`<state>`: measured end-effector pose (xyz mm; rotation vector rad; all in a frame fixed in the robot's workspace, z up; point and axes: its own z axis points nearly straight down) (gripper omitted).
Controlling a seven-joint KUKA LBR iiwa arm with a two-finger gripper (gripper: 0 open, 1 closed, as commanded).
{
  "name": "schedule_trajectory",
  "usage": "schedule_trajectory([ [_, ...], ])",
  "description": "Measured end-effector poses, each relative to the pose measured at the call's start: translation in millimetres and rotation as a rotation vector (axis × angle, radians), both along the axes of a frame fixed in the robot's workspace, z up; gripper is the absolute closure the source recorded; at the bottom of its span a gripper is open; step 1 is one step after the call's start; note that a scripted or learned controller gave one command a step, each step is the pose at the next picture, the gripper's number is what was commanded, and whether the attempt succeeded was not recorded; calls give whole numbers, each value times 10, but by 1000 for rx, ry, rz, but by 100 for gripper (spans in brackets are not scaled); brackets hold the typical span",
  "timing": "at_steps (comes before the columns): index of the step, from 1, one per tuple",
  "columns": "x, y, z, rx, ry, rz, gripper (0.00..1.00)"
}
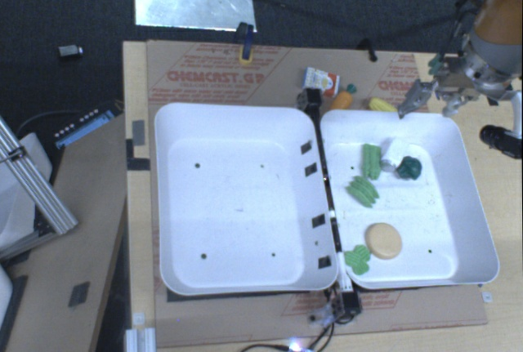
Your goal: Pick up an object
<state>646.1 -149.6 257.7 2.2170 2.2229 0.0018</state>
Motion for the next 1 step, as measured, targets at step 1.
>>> schedule_trajectory([
  [1,-446,1040,-769,4,9,7,0],
])
